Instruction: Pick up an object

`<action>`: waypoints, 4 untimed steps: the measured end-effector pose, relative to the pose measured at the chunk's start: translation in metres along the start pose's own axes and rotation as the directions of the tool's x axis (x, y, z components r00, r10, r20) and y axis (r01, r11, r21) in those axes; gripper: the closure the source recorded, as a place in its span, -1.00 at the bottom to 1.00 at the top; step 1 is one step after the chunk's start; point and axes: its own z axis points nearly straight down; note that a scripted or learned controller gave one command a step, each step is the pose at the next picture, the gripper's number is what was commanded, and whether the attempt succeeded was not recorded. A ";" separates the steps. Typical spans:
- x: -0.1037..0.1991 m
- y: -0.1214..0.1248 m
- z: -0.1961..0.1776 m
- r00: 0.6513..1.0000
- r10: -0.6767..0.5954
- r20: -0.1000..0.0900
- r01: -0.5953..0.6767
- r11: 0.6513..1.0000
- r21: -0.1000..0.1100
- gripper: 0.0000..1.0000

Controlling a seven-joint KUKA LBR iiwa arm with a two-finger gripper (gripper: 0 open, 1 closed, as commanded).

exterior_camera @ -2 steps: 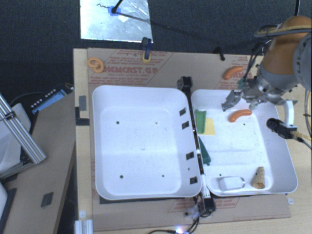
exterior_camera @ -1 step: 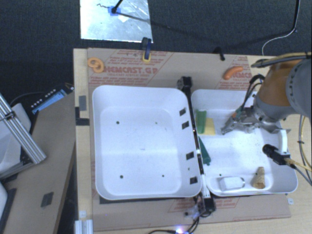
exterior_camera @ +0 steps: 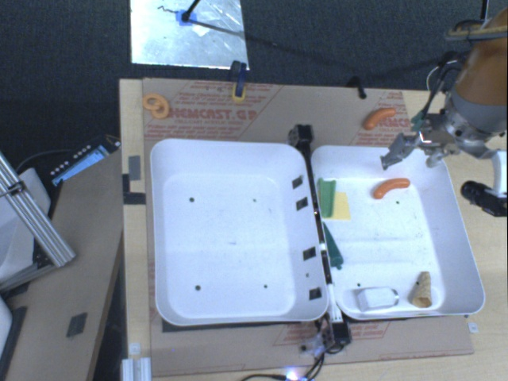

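Lowering the claw (exterior_camera: 411, 151), its fingers apart and holding nothing, onto the sausage (exterior_camera: 391, 186) lying just below it in the right bin (exterior_camera: 452, 236) should work best with the fingers straddling its narrow width.

We see two bins (exterior_camera: 226, 153) of smooth white plastic with a soft sheen, resting on matt brown printed cardboard (exterior_camera: 262, 105). The sausages (exterior_camera: 391, 186) look glossy orange plastic, the sponge (exterior_camera: 340, 205) matt yellow, and the sheet (exterior_camera: 188, 22) beyond the tabletop's far edge shiny crinkled foil.
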 end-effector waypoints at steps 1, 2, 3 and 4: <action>0.075 0.009 -0.088 1.000 -0.005 -0.003 0.005 1.000 0.004 -1.00; 0.071 0.008 -0.093 1.000 -0.002 -0.002 0.002 1.000 0.011 1.00; 0.047 0.021 -0.256 1.000 0.002 0.002 -0.002 1.000 -0.005 1.00; -0.013 0.057 -0.278 1.000 0.009 0.002 -0.009 1.000 0.010 1.00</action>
